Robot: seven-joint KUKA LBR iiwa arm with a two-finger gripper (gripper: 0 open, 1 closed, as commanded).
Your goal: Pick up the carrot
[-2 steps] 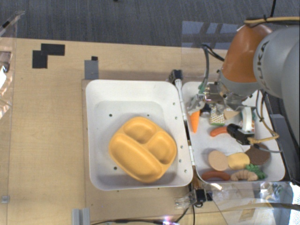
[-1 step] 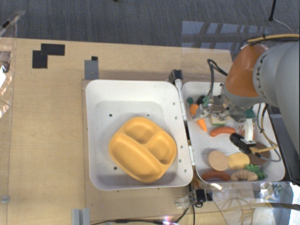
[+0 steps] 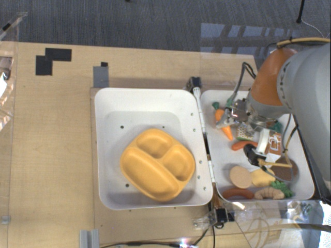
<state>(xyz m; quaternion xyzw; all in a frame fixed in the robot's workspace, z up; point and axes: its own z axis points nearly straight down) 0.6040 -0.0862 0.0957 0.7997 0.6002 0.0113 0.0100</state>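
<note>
Showing one carrot, two bins.

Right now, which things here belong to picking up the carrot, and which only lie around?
For the job:
carrot
gripper
right bin

Only lying around:
yellow tray in the left bin
croissant
sausage
round tan slice

right bin crowded with toy food, left bin's rim open
</note>
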